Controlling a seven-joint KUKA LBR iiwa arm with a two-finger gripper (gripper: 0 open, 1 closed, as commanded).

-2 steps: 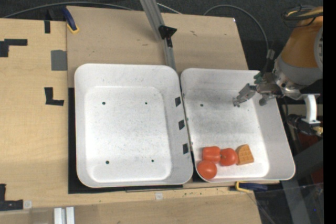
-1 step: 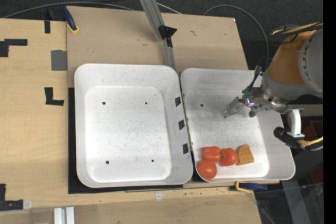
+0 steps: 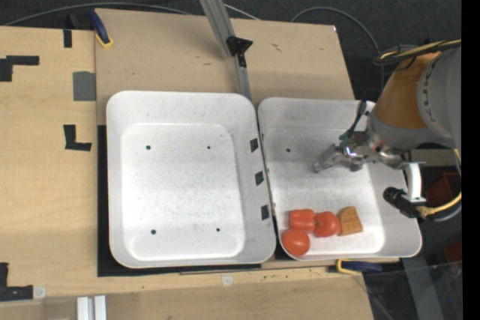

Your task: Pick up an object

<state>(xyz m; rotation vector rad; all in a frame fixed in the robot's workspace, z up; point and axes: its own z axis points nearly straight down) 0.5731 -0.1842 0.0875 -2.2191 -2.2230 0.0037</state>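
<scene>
The claw [image 3: 328, 161] is over the right bin [image 3: 300, 124], near the middle of it. Nothing is between its tips. I cannot tell if it is wide or narrow, because it is small and grey against the white bin.

The things to pick up sit in the near corner of the right bin. There are three red pieces [image 3: 309, 228] bunched up and touching each other. Just beside them, on the arm's side, is a tan block [image 3: 349, 221]. It touches the red piece next to it. The left bin [image 3: 180, 105] sits next to the right one on the counter [image 3: 172, 41].

To do this step well, the claw needs to move toward the near corner and stop right above one thing. I think the tan block is the best pick, since one side of it is free. The red pieces are packed tight, so a tip may bump one away. The claw should go straight down and close slowly.
</scene>
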